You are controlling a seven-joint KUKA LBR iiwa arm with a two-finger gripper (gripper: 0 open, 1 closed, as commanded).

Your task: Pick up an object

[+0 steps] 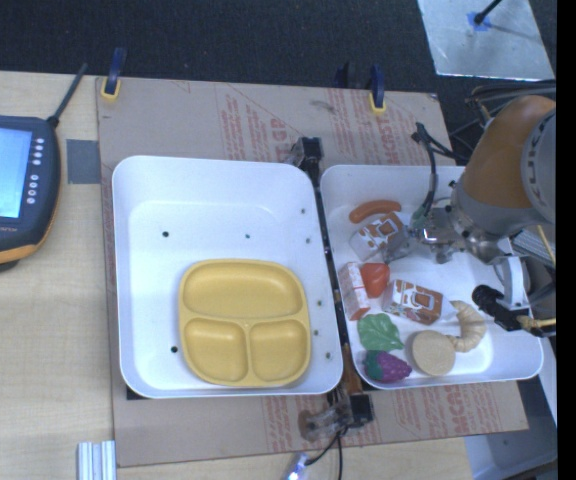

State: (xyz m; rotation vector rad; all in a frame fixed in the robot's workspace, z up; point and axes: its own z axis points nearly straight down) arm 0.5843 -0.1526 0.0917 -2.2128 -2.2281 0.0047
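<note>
Two bins are seen on surface: left bin w/ yellow tray, right bin w/ food items. Gripper is lowered just beside packet, near sausage; finger state can't be told. Nothing is seen held.

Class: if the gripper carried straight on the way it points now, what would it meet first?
Probably the white wrapped snack beneath the gripper, just below the sausage; depth is unclear from this slanted view.
</note>
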